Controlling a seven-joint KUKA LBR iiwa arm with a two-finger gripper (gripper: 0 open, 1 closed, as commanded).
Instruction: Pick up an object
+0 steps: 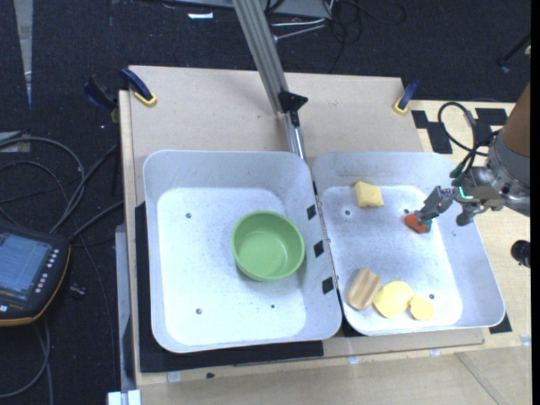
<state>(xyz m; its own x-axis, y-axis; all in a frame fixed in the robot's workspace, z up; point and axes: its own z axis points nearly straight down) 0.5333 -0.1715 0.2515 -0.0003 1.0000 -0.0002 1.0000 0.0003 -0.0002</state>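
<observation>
My gripper (443, 218) hangs over the right bin's (472, 310) far right part, with its two dark fingers spread open. A small red object (415, 223) lies on the bin floor right at the tip of the left finger (434, 204), outside the gap between the fingers. Also in this bin are a yellow chunk (368, 194) near the back, and at the front a tan oblong piece (363, 288), a round yellow piece (392, 299) and a smaller yellow piece (422, 309). A green bowl (268, 244) stands upright in the left bin (169, 226).
A slanted metal pole (263, 45) rises from the back between the bins. Clamps sit at the board's back corners (139, 87), (407, 97). Black clips (321, 247) line the seam between the bins. A cable (462, 133) loops beside the arm.
</observation>
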